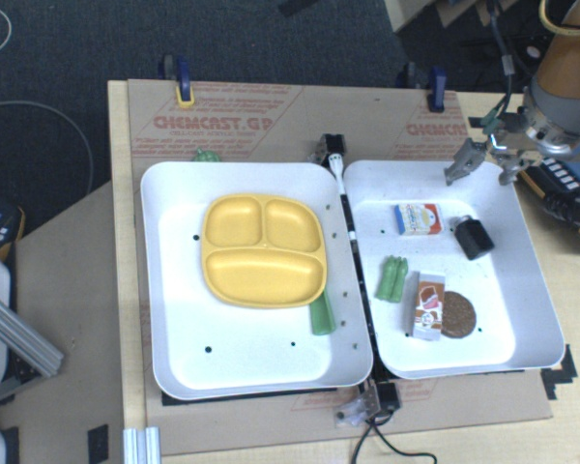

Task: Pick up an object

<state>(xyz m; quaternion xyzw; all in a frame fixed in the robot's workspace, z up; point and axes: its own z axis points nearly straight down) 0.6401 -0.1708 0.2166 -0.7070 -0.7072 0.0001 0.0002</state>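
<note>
My gripper (485, 166) hangs over the far edge of the right bin (532, 298), open, its two grey fingers spread with nothing between them. Inside that bin, nearest the gripper, lie a small blue, white and red box (419, 218) and a black block (474, 238). Nearer the front are a green pod-shaped piece (393, 278), a red and white packet (427, 305) and a brown round disc (458, 315) touching the packet's right side.
The left bin (174, 336) holds a yellow divided plate (264, 249) and a green stick (321, 312) by its right wall. A small green thing (206, 156) lies on the board behind the left bin. Clamps and cables sit along the bench's back and front.
</note>
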